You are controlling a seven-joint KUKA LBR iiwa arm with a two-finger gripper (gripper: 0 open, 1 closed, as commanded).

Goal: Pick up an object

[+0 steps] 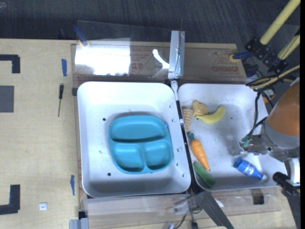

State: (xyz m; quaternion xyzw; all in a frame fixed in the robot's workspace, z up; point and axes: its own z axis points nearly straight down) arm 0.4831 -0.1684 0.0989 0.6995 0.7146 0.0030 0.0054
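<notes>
From above, we see the gripper [249, 146] low in the right bin [224, 92], near a blue bottle [249, 169]; we cannot tell its state. A carrot [199, 154] and banana [212, 115] lie there; the left bin [90, 128] holds a blue tray [139, 143].

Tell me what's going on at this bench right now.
A robot arm reaches into the right bin from the right, its gripper low, just above a blue bottle. A banana, a carrot and a green item lie loose there. The left bin holds a blue divided tray.
</notes>
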